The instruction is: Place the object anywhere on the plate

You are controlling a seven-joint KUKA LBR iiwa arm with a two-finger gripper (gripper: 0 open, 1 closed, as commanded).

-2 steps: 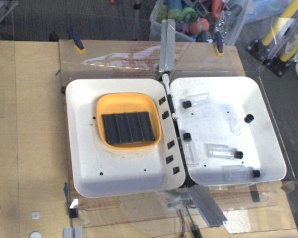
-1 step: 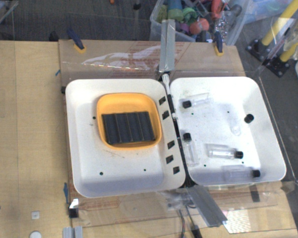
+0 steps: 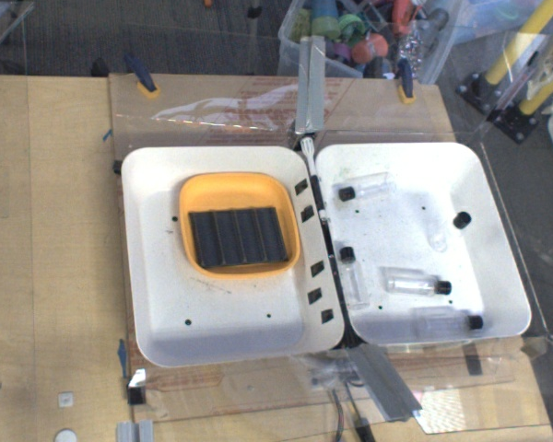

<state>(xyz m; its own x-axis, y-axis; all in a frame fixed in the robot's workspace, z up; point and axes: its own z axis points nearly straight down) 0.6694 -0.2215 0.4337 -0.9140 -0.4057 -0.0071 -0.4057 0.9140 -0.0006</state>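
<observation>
An orange-yellow plate with rounded corners lies in the left white bin, toward its back middle. A black ribbed rectangular object rests flat on the plate, covering most of its front half and reaching the plate's front rim.
The right white bin holds several clear vials with black caps: one at the back left, one near the front, one along the left wall. A loose black cap lies at the right. A clear tub of toys stands behind the bench.
</observation>
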